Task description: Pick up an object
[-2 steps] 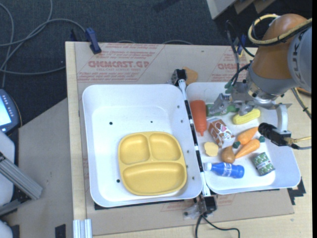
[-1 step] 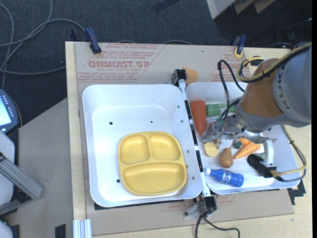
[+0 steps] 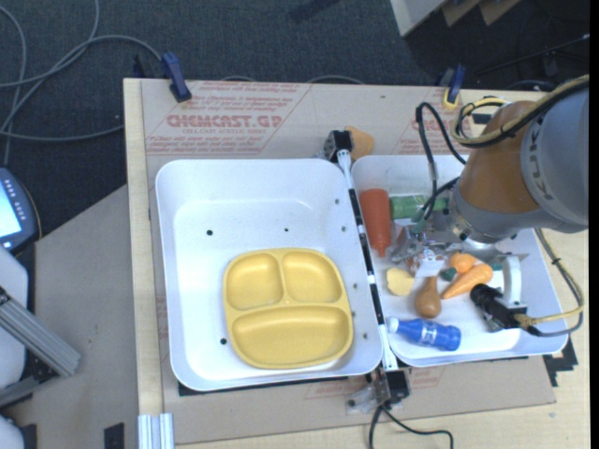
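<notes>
My gripper hangs low in the right bin, under the grey and orange wrist. It sits among the toys: a red cylinder lies just to its left, and a green item just behind it. In front of it are a pale yellow piece, a brown pear-shaped toy and an orange carrot. A blue bottle lies on its side near the bin's front wall. I see no object held between the gripper's tips.
The left bin holds a yellow divided plate toward its front. A tan object sits on the bench behind the seam between the bins. Blue clamps grip the bench's back edge.
</notes>
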